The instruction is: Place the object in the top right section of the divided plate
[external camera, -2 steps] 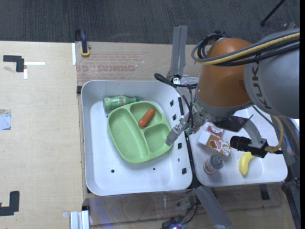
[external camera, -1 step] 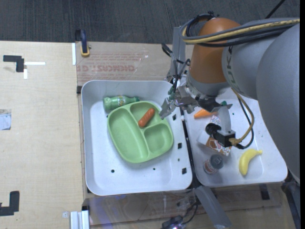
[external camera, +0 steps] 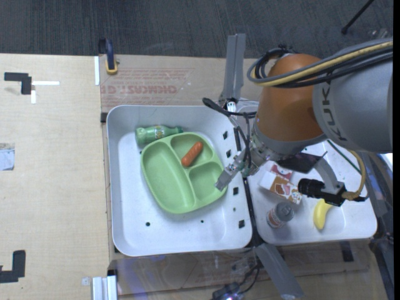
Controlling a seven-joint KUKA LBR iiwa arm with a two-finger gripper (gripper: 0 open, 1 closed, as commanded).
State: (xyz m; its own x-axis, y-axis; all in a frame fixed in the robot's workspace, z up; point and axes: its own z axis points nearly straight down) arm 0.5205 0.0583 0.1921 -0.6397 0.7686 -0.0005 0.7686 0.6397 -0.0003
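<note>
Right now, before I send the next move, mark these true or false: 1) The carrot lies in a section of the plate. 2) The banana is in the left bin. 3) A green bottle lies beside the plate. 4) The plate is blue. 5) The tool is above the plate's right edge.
1) True. The carrot lies in the upper right section of the plate.
2) False. The banana is in the right bin, not the left bin.
3) True. The bottle lies at the plate's upper edge.
4) False. The plate is green.
5) True. The tool is at the plate's right rim.
</note>
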